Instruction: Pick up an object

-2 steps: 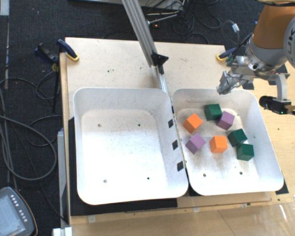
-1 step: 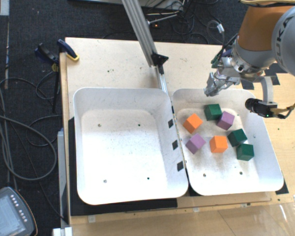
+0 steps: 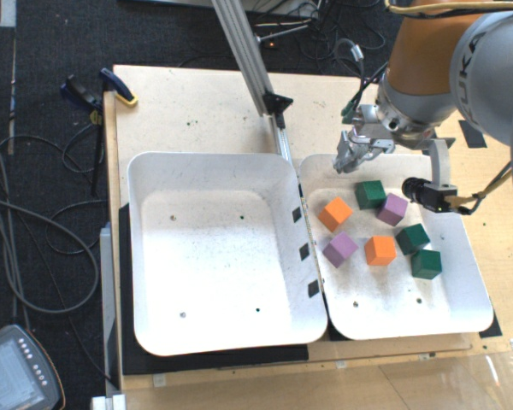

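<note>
The grey KUKA arm with the orange band reaches in from the right, and its two-finger gripper (image 3: 352,162) hangs over the far left corner of the right shallow white bin (image 3: 462,314), above the bin floor and apart from every block. The fingers point down and look close together with nothing between them, but at this slant I cannot tell how wide the gap really is. Candidate objects all sit in the right bin: an orange cube (image 3: 334,213) nearest the gripper, a dark green cube (image 3: 370,194) just right of it, a purple cube (image 3: 392,209) touching or nearly touching that green one, a second purple cube (image 3: 340,248), a second orange cube (image 3: 380,250), and two more green cubes (image 3: 412,237) and (image 3: 427,264) close together. The left shallow white bin (image 3: 154,229) holds no blocks. Risks as I judge them: a straight descent from here would land on bare floor near the bin wall and close on air. The green and purple pair are tight, so a finger could come down on top of a neighbour or shove both aside. The first orange cube sits rotated, so misaligned fingers may pinch corners and let it slip. Working close to the divider between the bins could clip the rim.
</note>
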### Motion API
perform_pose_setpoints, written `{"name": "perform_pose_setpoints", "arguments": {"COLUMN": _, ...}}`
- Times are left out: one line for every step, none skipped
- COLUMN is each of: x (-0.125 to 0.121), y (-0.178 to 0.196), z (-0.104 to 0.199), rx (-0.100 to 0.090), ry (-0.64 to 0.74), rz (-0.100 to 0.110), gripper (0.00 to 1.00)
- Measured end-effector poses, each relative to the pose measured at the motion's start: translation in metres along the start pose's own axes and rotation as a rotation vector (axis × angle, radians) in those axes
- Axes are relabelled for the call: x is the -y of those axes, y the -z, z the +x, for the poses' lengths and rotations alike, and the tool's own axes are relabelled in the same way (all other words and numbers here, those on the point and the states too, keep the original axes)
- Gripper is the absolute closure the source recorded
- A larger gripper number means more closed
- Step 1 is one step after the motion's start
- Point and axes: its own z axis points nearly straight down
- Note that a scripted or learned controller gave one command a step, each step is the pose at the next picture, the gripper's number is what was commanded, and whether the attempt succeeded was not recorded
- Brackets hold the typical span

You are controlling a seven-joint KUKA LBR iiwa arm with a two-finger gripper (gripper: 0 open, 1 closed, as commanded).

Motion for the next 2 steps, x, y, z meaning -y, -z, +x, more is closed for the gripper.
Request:
{"name": "perform_pose_setpoints", "arguments": {"x": 0.009, "y": -0.013, "z": 0.058, "rx": 0.000, "ry": 0.001, "rz": 0.001, "gripper": 1.00}}
{"name": "perform_pose_setpoints", "arguments": {"x": 0.030, "y": -0.021, "z": 0.117, "rx": -0.001, "ry": 0.001, "rz": 0.002, "gripper": 1.00}}
